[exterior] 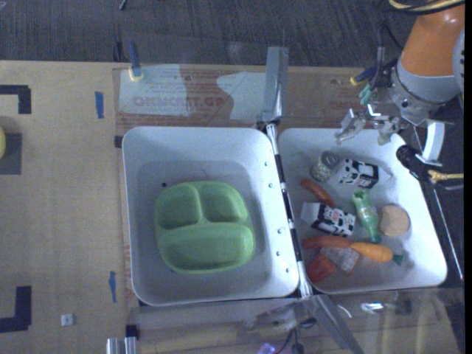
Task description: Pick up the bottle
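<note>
A small green bottle (366, 214) lies on its side in the right bin (431, 271), right of centre, between a black-and-white carton (329, 219) and a round tan bun (394, 220). My gripper (367, 128) hangs over the far rim of that bin, up and slightly right of the bottle and well apart from it. Its fingers (347, 130) are spread open with nothing between them. The orange band of the arm shows at the top right.
The right bin also holds a small can (322, 166), a second cow-pattern carton (358, 173), a red chili (317, 190), a carrot (371, 251) and a red piece (321, 267). A green divided tray (204, 226) sits in the left bin (140, 271).
</note>
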Available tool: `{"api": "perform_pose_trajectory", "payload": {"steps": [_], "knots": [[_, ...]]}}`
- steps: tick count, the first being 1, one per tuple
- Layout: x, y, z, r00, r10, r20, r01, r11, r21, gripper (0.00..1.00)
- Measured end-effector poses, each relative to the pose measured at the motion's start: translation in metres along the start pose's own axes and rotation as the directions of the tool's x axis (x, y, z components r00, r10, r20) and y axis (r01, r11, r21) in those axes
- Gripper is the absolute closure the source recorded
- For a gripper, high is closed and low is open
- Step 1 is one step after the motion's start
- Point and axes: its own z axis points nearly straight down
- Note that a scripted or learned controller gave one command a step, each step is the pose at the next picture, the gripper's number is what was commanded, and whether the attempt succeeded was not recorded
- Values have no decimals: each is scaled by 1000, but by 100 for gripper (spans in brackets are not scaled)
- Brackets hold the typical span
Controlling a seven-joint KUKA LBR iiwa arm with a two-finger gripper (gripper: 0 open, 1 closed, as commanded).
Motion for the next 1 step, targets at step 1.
{"api": "perform_pose_trajectory", "payload": {"steps": [1], "knots": [[-22,-8,64,989,-151,0,151,989,0,0]]}}
